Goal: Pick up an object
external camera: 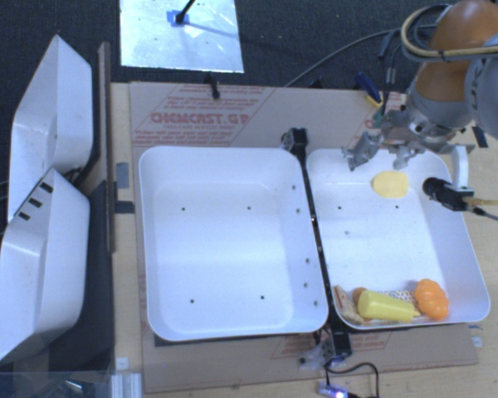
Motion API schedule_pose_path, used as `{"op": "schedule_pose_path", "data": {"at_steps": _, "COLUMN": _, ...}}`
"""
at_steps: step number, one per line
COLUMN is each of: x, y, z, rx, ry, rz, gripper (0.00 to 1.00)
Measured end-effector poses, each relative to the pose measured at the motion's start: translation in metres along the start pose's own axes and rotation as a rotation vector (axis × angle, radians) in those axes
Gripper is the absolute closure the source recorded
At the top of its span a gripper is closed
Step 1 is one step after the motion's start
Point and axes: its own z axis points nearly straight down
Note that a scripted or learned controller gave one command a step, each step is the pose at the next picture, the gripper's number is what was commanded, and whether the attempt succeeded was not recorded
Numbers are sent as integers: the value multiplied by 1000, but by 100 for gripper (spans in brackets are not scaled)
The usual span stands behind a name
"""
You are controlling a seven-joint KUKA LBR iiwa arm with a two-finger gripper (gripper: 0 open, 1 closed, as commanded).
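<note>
We are hovering the jaws (380, 154) over the far rim of the right bin (461, 247); they are standing apart, gripping nothing. A pale yellow disc (390, 184) is lying just below them, near the bin's far wall, with bare floor all round it. At the near edge, a yellow block (387, 307), an orange fruit (432, 298) and a cracker (345, 299) are crowding together against the rim. The left bin (162, 222) is sitting alongside on the surface (257, 110).
</note>
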Motion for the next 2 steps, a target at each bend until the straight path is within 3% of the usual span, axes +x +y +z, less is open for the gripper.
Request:
{"op": "schedule_pose_path", "data": {"at_steps": 1, "x": 0, "y": 1, "z": -4, "rx": -7, "ry": 0, "rz": -1, "gripper": 0}}
{"op": "schedule_pose_path", "data": {"at_steps": 2, "x": 8, "y": 7, "z": 44, "rx": -4, "ry": 0, "rz": -1, "gripper": 0}}
